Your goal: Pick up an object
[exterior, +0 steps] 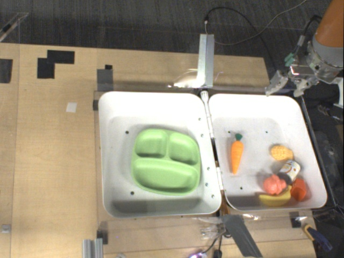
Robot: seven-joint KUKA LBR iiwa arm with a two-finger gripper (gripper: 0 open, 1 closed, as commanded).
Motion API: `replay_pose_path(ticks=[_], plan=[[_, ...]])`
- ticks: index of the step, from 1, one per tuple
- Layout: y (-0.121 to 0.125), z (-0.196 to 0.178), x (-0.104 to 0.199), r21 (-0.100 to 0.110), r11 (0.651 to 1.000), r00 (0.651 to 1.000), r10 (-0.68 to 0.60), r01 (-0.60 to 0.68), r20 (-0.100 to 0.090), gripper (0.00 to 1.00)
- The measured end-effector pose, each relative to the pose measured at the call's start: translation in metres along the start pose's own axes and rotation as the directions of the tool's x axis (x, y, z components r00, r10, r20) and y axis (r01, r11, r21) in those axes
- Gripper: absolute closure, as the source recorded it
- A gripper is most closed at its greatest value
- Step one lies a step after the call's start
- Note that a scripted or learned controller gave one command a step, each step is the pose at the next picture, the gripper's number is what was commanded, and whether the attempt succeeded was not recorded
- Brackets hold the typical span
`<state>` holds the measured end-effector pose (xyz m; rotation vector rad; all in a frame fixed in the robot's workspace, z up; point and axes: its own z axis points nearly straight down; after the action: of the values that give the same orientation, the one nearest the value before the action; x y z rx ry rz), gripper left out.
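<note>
The gripper (286,85) hangs over the right bin's (252,112) far rim, fingers spread. A carrot (236,153) lies in that bin.

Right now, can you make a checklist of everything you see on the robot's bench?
Surface: tan bench bearing a left bin and a right bin side by side.
Job's things: carrot, banana, pink toy, yellow biscuit, red toy and small bottle, all in the right bin.
Clutter: green divided plate in the left bin.
Grippers: gripper open, above the right bin's far corner, holding nothing.
Cables: black cable behind the bins.
Surroundings: dark floor.
</note>
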<state>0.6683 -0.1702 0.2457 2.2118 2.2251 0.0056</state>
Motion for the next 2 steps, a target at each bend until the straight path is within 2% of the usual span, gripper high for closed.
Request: replay_pose_path(ticks=[1,2], plan=[[0.0,0.0,0.0,0.0,1.0,1.0,0.0,0.0,0.0,0.0],[-0.092,0.113,0.071,0.004,0.989,0.989,0.149,-0.149,-0.001,0.0]])
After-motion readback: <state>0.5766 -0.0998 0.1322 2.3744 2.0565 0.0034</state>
